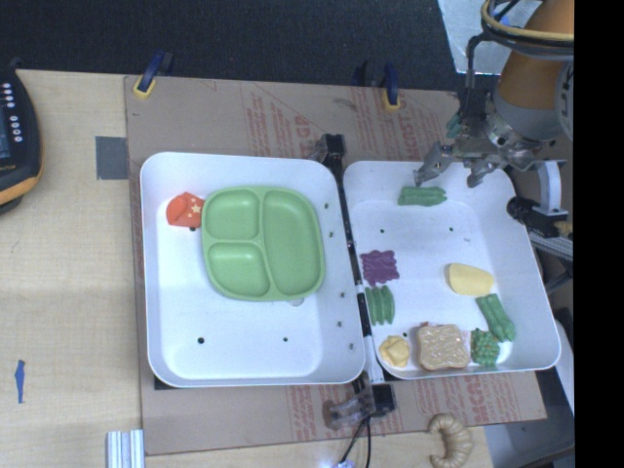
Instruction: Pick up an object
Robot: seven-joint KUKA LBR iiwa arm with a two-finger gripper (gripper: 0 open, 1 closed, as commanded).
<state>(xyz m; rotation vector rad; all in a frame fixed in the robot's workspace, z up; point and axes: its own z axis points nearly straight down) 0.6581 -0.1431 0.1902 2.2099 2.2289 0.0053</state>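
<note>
the left bin (166,339) carries a red toy (184,210) against its left wall and a green divided plate (263,242) just beside that. in the right bin (429,252) lie a purple piece (379,265), a dark green pod (380,304), a slice of toast (441,346), a yellow piece (470,280) and, near the far wall, a green bean toy (421,196). the gripper (455,173) hangs over that far corner with its fingers spread apart, gripping nothing, just above the green bean toy.
</note>
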